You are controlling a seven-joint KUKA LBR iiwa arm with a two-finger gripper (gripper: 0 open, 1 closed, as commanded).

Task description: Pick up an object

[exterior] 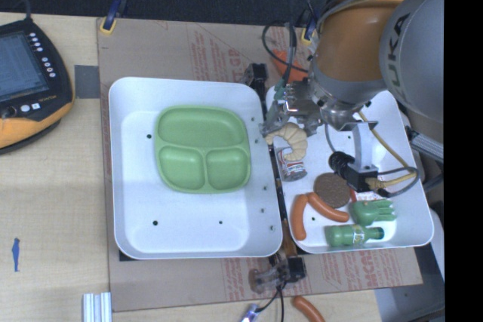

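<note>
Camera view: green divided plate lies in the left bin, well left of the gripper. Gripper hangs over the right bin's left edge, touching a croissant; grip state indeterminable. Hot dog and green bottle lie below-right.

Matt green plastic plate in a smooth glossy white bin; pale wood-grain bench; rough brown cardboard at twelve o'clock.
</note>
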